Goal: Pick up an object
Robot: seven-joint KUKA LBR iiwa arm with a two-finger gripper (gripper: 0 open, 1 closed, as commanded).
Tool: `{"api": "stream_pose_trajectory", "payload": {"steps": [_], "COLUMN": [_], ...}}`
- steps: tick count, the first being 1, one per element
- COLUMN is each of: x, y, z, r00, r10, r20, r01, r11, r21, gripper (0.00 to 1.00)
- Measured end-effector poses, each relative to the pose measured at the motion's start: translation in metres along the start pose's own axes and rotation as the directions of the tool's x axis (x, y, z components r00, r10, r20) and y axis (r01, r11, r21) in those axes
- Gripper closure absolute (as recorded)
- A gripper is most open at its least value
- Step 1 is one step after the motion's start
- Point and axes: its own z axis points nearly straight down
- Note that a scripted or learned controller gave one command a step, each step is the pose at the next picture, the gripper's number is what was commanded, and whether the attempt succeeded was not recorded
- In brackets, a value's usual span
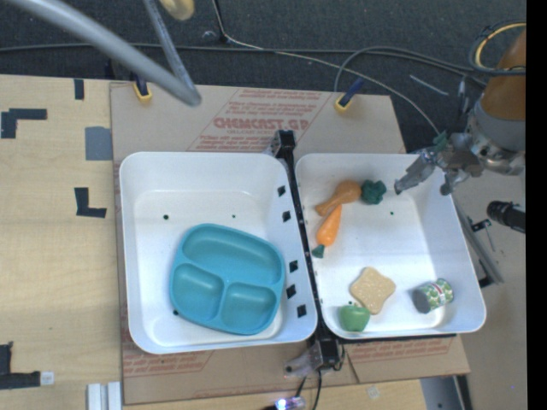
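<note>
The right bin (pixel 444 254) holds two orange carrots (pixel 330 225), one angled toward a dark green broccoli piece (pixel 373 192). Toward the bin's front lie a tan slice of toast (pixel 373 289), a green apple (pixel 355 318) and a small grey-green can (pixel 433 295). My gripper (pixel 430 172) hangs above the right bin's far right corner, to the right of the broccoli and well clear of it. Its two fingers are spread apart with nothing between them.
The left bin (pixel 145 186) contains a blue divided plate (pixel 226 278). A black clip strip (pixel 295 220) runs along the seam between the bins. Cables (pixel 376 58) cross the dark surface behind the bins, and a grey pole (pixel 94 32) slants across the top left.
</note>
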Motion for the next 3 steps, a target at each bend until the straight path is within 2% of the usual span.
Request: {"api": "stream_pose_trajectory", "payload": {"steps": [1, 2, 3], "x": [0.0, -0.004, -0.006], "y": [0.003, -0.003, 0.005], "z": [-0.008, 0.053, 0.103], "r00": [1.0, 1.0, 1.0], "r10": [-0.004, -0.003, -0.005], "r20": [0.003, 0.003, 0.003], "r01": [0.004, 0.003, 0.005], "r11": [1.0, 1.0, 1.0], "r21": [-0.013, -0.007, -0.008], "gripper": [0.0, 0.0, 0.0]}}
